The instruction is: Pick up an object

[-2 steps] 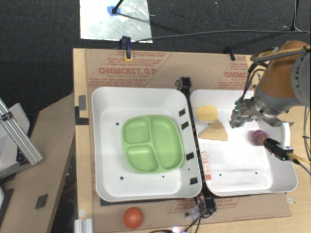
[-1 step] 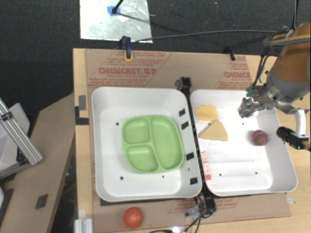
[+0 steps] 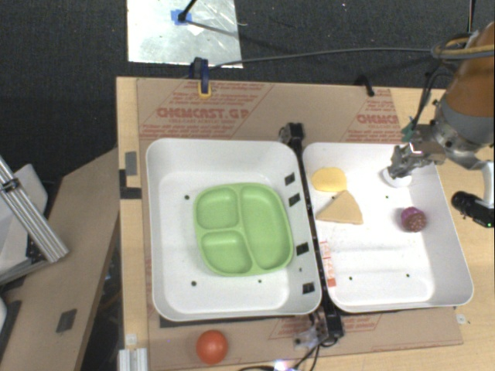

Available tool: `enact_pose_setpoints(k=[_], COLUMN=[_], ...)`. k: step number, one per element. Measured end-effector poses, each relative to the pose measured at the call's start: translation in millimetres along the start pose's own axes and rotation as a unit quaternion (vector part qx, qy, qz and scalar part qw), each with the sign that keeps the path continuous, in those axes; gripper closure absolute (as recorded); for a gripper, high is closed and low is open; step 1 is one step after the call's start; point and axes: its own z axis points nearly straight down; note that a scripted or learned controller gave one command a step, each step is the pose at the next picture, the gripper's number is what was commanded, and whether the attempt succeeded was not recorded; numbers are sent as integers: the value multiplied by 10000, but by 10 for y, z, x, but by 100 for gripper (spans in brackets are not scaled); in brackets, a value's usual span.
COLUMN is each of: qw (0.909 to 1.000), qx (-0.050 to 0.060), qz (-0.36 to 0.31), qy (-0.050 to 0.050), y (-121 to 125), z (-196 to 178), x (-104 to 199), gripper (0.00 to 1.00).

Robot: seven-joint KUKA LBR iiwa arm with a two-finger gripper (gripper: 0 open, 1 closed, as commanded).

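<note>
Reaching in from the right, a grey robot arm (image 3: 468, 107) with an orange band above its wrist hangs over the far right corner of the right-hand white bin (image 3: 387, 284). Its gripper (image 3: 402, 167) points down at the bin floor, just above or touching a small white round object (image 3: 397, 179) that sits near the bin's back wall; whether the gripper is open or closed cannot be told, because the tip is small and blurred. Three other things lie in this bin: a yellow rounded piece (image 3: 329, 179) near the back left, a tan wedge-shaped piece (image 3: 341, 209) just in front of it, and a small dark purple ball (image 3: 413, 219) to the right, apart from both and in front of the gripper. The left-hand white bin (image 3: 178, 176) holds a light green tray (image 3: 242, 229) with three compartments, lying flat near the middle. Both bins sit side by side on a brown cardboard sheet (image 3: 232, 110) with red lettering, spread over the table. An orange-red ball (image 3: 211, 346) rests on the cardboard outside the bins, just in front of the left bin. A shiny silver sheet (image 3: 182, 22) lies on the dark surface beyond the cardboard.
</note>
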Motion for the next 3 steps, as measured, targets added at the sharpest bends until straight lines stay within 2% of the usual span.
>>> enact_pose_setpoints(k=[1,2,3], qw=[10000,10000,10000], qx=[5,11,14], qz=[-22,-28,-24], qy=[10,12,11], y=[210,386,414], z=[-16,117,71], x=[464,991,1529], gripper=[100,100,100])
